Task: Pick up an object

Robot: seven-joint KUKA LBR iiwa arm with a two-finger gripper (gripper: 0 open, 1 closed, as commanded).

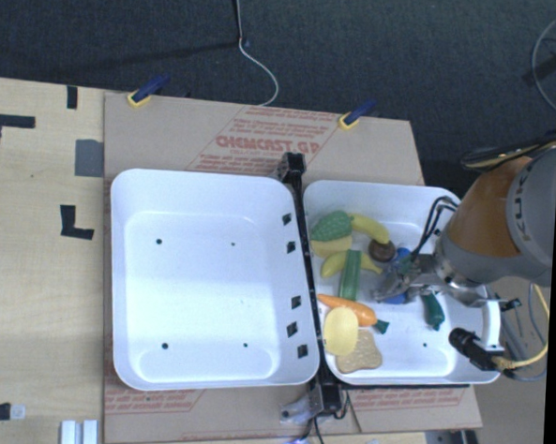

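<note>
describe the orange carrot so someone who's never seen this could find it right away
Start at the right-hand shallow white bin, the one holding the toy food. Near its left wall, below the long green stick-shaped piece, lies the slim orange plastic carrot, stretched left to right just above the pale yellow rounded piece. It is the only orange item in the pile.

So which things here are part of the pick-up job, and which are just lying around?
Job:
gripper
right bin
banana
carrot
green stick
teal piece

Lying about:
left bin
cardboard sheet
clips
</note>
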